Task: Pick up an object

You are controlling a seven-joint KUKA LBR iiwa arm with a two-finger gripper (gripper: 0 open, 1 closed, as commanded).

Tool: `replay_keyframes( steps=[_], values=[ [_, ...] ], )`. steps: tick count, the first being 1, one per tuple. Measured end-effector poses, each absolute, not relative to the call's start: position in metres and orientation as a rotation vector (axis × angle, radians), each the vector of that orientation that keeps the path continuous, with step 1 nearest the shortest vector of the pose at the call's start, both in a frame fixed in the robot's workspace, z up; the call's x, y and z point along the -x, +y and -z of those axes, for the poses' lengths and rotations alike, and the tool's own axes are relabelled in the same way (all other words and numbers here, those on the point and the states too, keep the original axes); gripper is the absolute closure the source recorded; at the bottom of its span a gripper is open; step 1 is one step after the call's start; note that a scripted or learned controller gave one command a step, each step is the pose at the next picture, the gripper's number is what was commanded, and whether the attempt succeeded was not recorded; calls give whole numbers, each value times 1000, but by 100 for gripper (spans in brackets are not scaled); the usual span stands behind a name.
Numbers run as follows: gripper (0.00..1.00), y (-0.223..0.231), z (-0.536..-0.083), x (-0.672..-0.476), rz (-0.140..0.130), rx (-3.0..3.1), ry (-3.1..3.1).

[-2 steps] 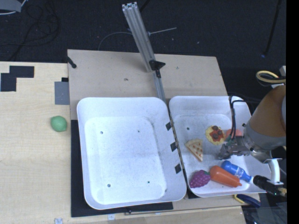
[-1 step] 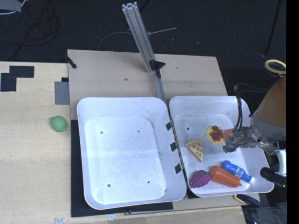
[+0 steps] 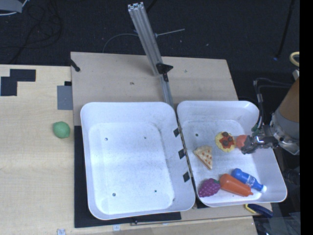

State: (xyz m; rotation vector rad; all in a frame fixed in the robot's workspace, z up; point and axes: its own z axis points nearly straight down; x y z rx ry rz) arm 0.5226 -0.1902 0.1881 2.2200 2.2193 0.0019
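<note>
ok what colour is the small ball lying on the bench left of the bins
Green: the small round ball, seen in the camera view.

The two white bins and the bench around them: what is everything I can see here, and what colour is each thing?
Bins: two, white, side by side on the bench.
Toy tart: one, yellow with red top, right bin, upper middle.
Small red piece: one, right of the tart, next to the gripper.
Wedge: one, tan, right bin centre.
Grapes: one bunch, purple, right bin front.
Carrot: one, orange, beside the grapes.
Bottle: one, blue, behind the carrot.
Ball: one, green, on the bench left of the bins.
Gripper: one, dark, over the right bin's right side.
</note>
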Motion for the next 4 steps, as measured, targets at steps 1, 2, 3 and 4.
replay_keyframes(
  steps=[1,2,3,4],
  values=[
    [100,-190,-243,-513,-3,-2219,2219],
    [100,-140,-231,-514,0,-2219,2226],
    [100,-92,-220,-511,0,-2219,2226],
    [100,-47,-215,-507,0,-2219,2225]
  ],
)
